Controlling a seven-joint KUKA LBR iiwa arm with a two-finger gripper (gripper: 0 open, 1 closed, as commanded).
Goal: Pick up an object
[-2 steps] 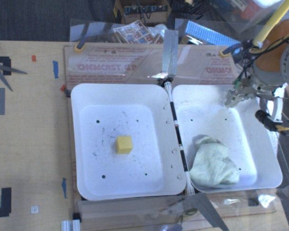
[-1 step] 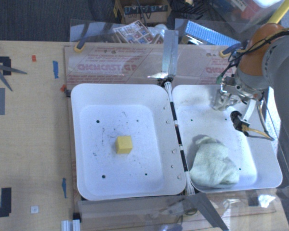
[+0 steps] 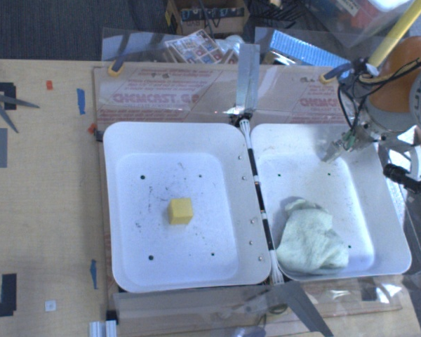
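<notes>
Yellow block (image 3: 181, 211) lies mid-floor of the left bin (image 3: 126, 146) — alone there. Crumpled pale cloth (image 3: 310, 236) in the right bin (image 3: 386, 251), near corner. Gripper (image 3: 337, 147) above that bin's far edge, holding nothing.

- I see the left bin (image 3: 126, 153) as smooth white plastic, faintly scuffed and speckled.
- The right bin (image 3: 386, 244) looks like the same glossy plastic.
- The yellow block (image 3: 181, 210) looks matt, maybe foam.
- The pale rag (image 3: 310, 237) is soft, crumpled cloth.
- The bench (image 3: 42, 209) reads as matt, light wood.
- The clear sheet (image 3: 168, 90) behind the bins shines like plastic.
</notes>
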